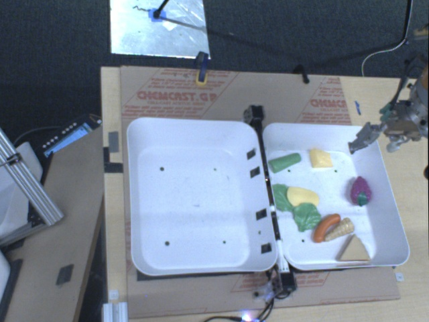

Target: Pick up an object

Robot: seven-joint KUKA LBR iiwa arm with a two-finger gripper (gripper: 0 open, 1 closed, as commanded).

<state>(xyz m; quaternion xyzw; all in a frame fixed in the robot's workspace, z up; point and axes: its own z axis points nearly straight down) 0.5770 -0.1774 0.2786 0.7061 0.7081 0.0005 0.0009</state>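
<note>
purple toy eggplant [360,190] lies just below-left of the end effector [365,138], whose finger state i cannot tell.

We take the right bin [395,237] as our landmark, since every object lies inside it. Toward its far left we see a green pod-shaped piece [285,161] lying flat at a slight tilt, and a pale yellow block [321,158] just to its right. Near the right wall rests a purple eggplant-like toy [360,190]. Left of centre, a yellow lemon-like piece [303,196] touches leafy green pieces [305,215]. Toward the near side lie an orange sausage shape [326,227], a cream piece [342,228], perhaps a corn cob, and a tan wedge [354,250].
</note>
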